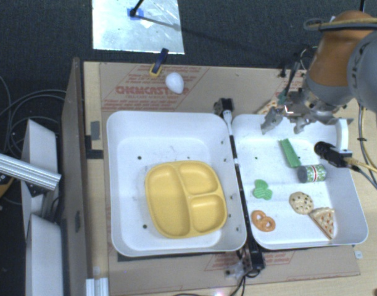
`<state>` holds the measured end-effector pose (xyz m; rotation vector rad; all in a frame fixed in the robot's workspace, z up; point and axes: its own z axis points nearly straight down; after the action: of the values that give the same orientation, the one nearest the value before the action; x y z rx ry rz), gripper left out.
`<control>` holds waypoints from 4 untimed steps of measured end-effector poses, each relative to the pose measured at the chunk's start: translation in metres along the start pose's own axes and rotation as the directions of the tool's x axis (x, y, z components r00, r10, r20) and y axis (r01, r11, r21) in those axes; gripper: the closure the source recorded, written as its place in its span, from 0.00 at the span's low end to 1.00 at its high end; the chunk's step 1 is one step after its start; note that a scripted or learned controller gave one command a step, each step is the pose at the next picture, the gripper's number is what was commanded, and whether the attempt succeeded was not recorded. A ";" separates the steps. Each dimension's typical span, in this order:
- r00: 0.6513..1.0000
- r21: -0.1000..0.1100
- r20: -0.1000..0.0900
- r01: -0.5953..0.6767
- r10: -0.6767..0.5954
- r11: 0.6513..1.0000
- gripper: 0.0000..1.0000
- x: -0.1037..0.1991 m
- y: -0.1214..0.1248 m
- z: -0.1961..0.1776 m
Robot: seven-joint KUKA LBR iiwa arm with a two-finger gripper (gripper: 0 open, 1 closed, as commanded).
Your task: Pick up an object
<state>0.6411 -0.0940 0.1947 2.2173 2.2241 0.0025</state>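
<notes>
Red print runs across the cardboard sheet [194, 82] beneath the bins, above the left bin, but its letters are too blurred to read; fainter red print lies near the sheet's upper right corner. The small can [312, 173] bears a label with a green band, its wording too small to make out. The sheet rests on a bench set on dark carpet; a shiny foil-like square [137, 15] lies on the carpet at the top, and cables [18, 106] loop at the left beside a metal bar [24, 169]. A white egg-shaped ball [174, 82] and a blue-and-yellow item [158, 63] sit on the sheet above the left bin. The left bin [123, 134] holds a yellow divided tray [185, 198], tilted slightly. The right bin [348, 221] holds the candidate objects: a green bar [290, 152] near the centre, the can lying on its side just right of it, a green leafy piece [262, 190], a pretzel [263, 220], a round cookie [300, 201] and a pizza slice [324, 220] touching the cookie. The gripper [285, 121] hangs over the upper edge of the right bin with its two fingers [269, 121] spread apart, nothing between them, above and apart from the green bar.
</notes>
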 end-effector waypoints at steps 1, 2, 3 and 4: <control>1.000 0.008 0.000 -0.007 0.007 1.000 0.00 -0.071 0.006 0.108; 1.000 -0.004 0.002 0.000 0.000 1.000 1.00 -0.067 0.011 0.090; 1.000 -0.003 0.002 0.000 0.000 1.000 0.00 -0.067 0.010 0.090; 1.000 0.001 0.001 -0.003 0.003 1.000 0.00 -0.074 0.003 0.110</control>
<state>0.6443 -0.1682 0.0842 2.2205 2.2212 -0.0005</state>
